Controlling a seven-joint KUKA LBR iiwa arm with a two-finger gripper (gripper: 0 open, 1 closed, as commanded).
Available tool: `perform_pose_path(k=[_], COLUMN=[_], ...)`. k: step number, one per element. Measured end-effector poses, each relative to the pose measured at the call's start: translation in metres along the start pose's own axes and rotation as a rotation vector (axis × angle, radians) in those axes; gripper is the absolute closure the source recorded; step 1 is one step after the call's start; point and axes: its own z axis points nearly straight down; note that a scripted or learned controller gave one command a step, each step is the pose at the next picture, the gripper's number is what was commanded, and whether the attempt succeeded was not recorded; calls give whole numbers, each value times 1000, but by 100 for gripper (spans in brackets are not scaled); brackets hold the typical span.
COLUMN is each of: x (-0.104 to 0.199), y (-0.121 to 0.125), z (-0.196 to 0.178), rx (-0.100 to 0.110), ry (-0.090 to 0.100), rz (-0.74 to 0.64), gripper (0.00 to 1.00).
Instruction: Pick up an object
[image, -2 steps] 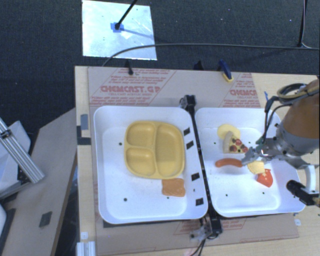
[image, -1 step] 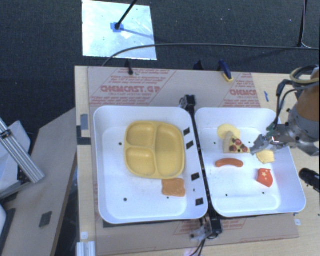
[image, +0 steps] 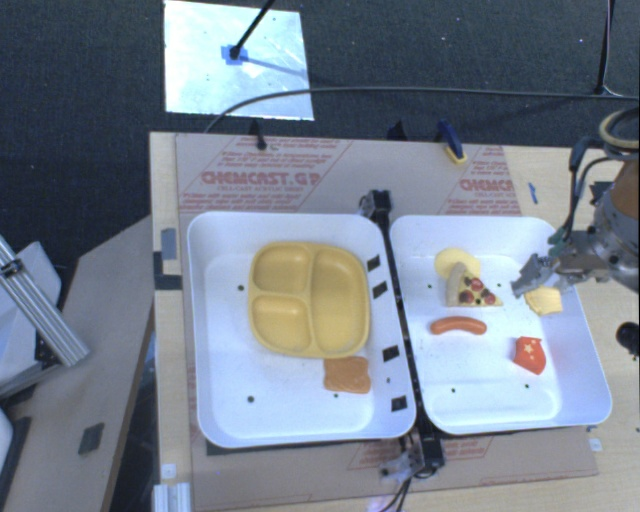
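Several small pieces: play-food bits lay scattered in the right bin (image: 575, 405), and any one of them would have satisfied the task.
Nearest candidate: a flat yellow cheese-like piece (image: 544, 300) sat at the right side of that bin, close to its right wall.
Gripper: the gripper (image: 530, 277) hung at the right edge of the scene, low over the right bin; from where I stood I could not tell whether it was spread or pressed together, and I saw nothing pinched in it.
Yellow piece against gripper: just beside the tip, slightly nearer and to its right, partly tucked under the metal; whether they touched I could not say.
How it would handle: I judged it light, stiff and thin, probably smooth plastic, so it could skid along the bin floor or slip out of a shallow pinch.
Where to take hold: across its two opposite edges, low down, rather than on the flat face.
Other pieces: a pizza slice (image: 471, 289) lay left of the gripper, a sausage (image: 459, 325) nearer and left, a red strawberry-like piece (image: 530, 354) nearer still.
Sausage: round and likely to roll, best gripped across its middle.
Left bin (image: 215, 400): a yellow divided plate (image: 307, 298) with an orange piece (image: 347, 375) at its near edge, both well apart from the gripper.
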Motion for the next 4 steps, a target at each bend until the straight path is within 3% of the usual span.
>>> perform_pose_path(k=[4], x=[211], y=[68], z=[35], rx=[6], ry=[3], rz=[-4], gripper=[100])
